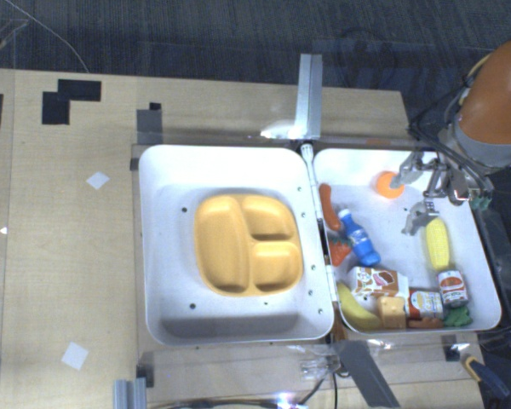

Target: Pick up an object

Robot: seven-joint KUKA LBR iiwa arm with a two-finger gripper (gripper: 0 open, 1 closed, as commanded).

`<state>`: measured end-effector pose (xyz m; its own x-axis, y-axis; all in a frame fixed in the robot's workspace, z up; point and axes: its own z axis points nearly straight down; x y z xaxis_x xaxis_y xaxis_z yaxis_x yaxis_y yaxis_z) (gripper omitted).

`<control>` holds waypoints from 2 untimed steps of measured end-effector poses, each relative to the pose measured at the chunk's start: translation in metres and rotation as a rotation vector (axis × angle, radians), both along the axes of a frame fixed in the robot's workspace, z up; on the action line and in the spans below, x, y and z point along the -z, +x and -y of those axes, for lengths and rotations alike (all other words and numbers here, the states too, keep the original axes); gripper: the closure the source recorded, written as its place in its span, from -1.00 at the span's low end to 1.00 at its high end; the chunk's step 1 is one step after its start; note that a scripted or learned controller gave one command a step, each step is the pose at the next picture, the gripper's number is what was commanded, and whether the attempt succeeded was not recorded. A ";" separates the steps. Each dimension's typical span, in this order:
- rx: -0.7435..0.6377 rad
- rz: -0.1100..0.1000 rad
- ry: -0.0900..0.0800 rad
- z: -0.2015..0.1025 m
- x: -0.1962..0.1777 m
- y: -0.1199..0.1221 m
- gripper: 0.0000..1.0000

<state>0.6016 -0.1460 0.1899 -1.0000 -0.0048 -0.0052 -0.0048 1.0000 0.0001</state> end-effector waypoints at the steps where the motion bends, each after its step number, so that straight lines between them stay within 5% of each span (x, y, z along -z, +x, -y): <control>1: 0.269 0.008 0.001 0.003 0.101 0.005 -1.00; 2: 0.435 0.005 0.002 -0.051 0.080 -0.037 -1.00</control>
